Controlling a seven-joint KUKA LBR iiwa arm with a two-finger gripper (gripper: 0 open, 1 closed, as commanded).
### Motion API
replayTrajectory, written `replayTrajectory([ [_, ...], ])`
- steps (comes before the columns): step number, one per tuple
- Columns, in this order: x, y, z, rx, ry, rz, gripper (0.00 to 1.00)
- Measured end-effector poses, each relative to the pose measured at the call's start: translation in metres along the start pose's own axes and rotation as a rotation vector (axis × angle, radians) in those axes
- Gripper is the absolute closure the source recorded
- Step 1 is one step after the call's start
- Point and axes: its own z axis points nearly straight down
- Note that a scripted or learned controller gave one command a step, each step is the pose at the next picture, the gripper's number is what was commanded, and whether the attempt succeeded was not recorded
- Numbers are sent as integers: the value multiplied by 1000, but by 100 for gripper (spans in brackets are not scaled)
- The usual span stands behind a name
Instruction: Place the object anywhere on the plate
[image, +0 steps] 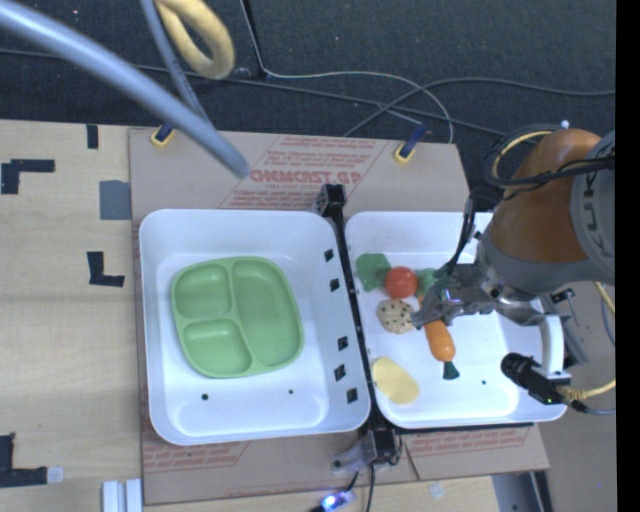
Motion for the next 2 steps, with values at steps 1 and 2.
replayTrajectory([
  [1,57,29,2,-1,1,-3,100],
  [2,109,55,-7,-2,1,-2,100],
])
